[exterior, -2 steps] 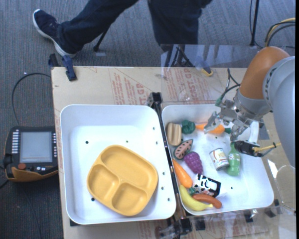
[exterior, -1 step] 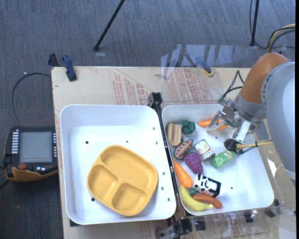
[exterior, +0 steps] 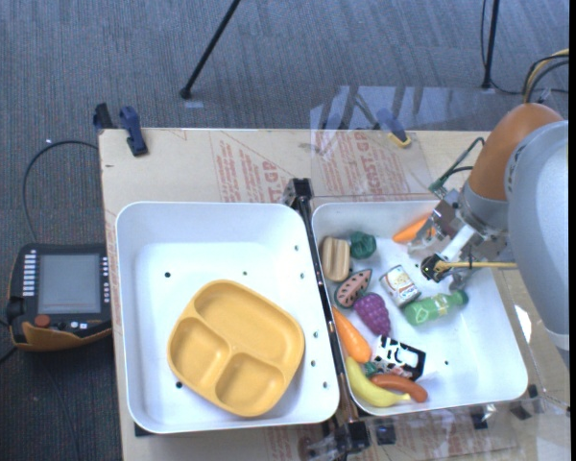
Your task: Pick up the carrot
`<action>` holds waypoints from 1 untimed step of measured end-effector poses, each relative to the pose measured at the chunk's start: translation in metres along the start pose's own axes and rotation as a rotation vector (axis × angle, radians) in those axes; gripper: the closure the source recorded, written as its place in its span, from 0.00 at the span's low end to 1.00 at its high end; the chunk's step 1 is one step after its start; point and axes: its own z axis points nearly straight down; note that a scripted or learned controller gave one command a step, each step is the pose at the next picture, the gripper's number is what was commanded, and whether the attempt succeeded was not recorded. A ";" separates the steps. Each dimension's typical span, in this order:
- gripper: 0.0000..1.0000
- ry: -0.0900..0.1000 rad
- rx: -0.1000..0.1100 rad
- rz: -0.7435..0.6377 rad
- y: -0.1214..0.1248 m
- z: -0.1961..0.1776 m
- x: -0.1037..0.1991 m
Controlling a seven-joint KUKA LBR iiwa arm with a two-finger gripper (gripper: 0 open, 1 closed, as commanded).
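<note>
The carrot (exterior: 351,334) is taken to be the tapered orange piece lying at a slant against the left wall of the right bin (exterior: 480,353), about midway along that wall. It is hemmed in: the purple grapes (exterior: 372,312) are touching or just beside its upper end, a black-and-white toy (exterior: 401,356) is just beside its lower end, and a banana (exterior: 368,384) lies near it, toward the bin's near left corner.

The pincer (exterior: 438,229) is seen well apart from it, near the far right corner of the same bin. Whether it is released or clenched cannot be told from this view. A second, smaller orange piece (exterior: 413,229) lies just beside the pincer; its kind cannot be made out, and no contact can be confirmed.

Several failures are judged likely. The nearer orange piece may be mistaken for the target, so that the wrong thing is lifted. If the carrot by the wall is approached, the pincer may be blocked by the bin wall on one side and by the grapes on the other, so that a closing grip slips off the tapered body or catches a neighbour with it. A crossing of the bin may also knock the green bottle (exterior: 436,306) or the small carton (exterior: 399,284), which lie between the pincer and the carrot.
</note>
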 end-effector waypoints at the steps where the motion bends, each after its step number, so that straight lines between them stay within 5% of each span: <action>1: 1.00 -0.008 0.009 -0.011 -0.002 -0.005 0.001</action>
